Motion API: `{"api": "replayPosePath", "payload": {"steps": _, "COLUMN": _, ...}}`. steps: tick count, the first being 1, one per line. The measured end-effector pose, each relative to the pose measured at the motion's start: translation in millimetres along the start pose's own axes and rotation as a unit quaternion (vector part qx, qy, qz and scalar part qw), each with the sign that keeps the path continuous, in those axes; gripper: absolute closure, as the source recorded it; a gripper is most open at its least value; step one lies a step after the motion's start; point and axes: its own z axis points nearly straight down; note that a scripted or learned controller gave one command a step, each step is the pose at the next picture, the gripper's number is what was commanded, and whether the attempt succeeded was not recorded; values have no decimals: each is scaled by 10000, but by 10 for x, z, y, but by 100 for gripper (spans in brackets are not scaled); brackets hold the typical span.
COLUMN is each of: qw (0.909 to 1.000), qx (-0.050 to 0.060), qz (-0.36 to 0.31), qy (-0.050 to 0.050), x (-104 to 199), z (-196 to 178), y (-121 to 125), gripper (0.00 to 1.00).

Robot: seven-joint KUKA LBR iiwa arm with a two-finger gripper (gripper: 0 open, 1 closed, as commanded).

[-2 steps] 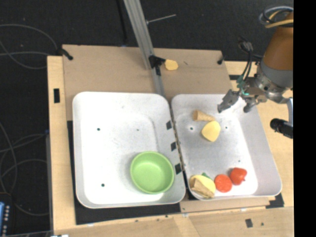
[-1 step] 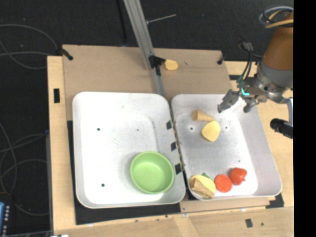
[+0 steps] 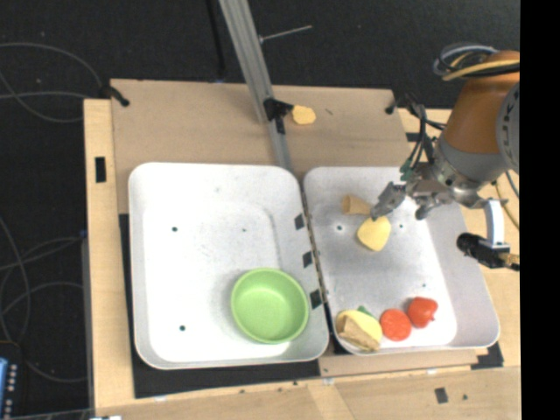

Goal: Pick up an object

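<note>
My gripper (image 3: 405,206) hangs over the upper part of the right bin (image 3: 455,278), its two fingers spread open with nothing between them. A pale yellow lump (image 3: 374,234) lies just below and to the left of the left finger (image 3: 386,203); I cannot tell whether they touch. A small tan wedge (image 3: 354,205) lies left of the gripper. At the bin's front edge sit two red pieces (image 3: 396,324) (image 3: 423,311) and a yellow and tan piece (image 3: 360,329).
A green bowl (image 3: 269,304) sits in the front right of the left bin (image 3: 175,234). A slanted metal pole (image 3: 254,68) rises behind the bins. A small yellow object (image 3: 304,115) lies on the bench beyond them.
</note>
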Motion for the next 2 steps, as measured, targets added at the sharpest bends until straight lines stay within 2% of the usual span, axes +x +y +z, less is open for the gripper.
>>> {"api": "replayPosePath", "payload": {"steps": 1, "qw": 10000, "qx": -4, "qz": 14, "qy": -4, "x": -48, "z": 614, "y": 45, "gripper": 0}}
{"api": "replayPosePath", "payload": {"steps": 2, "qw": 10000, "qx": -19, "qz": 18, "qy": -9, "x": -68, "z": 850, "y": 43, "gripper": 0}}
